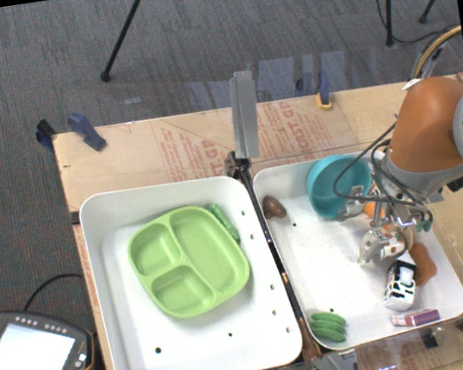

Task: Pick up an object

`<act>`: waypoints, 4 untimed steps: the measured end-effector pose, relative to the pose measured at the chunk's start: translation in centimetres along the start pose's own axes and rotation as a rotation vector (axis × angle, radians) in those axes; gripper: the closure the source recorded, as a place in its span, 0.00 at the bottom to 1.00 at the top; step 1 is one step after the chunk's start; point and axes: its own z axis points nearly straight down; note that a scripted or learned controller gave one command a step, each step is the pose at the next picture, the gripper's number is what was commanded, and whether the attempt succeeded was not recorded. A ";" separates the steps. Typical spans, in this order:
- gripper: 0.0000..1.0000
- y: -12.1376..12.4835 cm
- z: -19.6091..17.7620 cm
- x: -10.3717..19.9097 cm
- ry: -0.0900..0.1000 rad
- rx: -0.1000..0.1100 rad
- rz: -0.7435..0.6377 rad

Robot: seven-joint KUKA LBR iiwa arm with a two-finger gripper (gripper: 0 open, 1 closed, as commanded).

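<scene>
Two white bins sit side by side on the bench. The left bin (119, 328) has a green tray (189, 260) with three parts lying in it, and there is bare white floor all round the tray, most of it near the front edge. A small green thing pokes out from under the tray's right edge, too hidden to name.

The right bin (333, 277) has a big open patch in its middle. Its things keep to the edges. A small brown lump (273, 207) lies near the back left corner. A teal bowl (335, 187) sits at the back wall. A green pea pod toy (328, 324) lies right at the front rim. A pink flat box (414, 317) lies in the front right corner. A black and white toy (400, 284) and a brown sausage-shaped thing (422, 263) are close to the right wall, touching or almost touching.

The arm reaches in from the right. The gripper (383, 248) hangs low just above the black and white toy. Wires and metal parts crowd it, so it is too hard to tell how the claw stands, or if it touches the toy. Something orange by the wires is mostly hidden.
</scene>
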 end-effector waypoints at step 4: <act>0.00 -1.2 -0.3 -4.9 -0.004 0.001 -0.354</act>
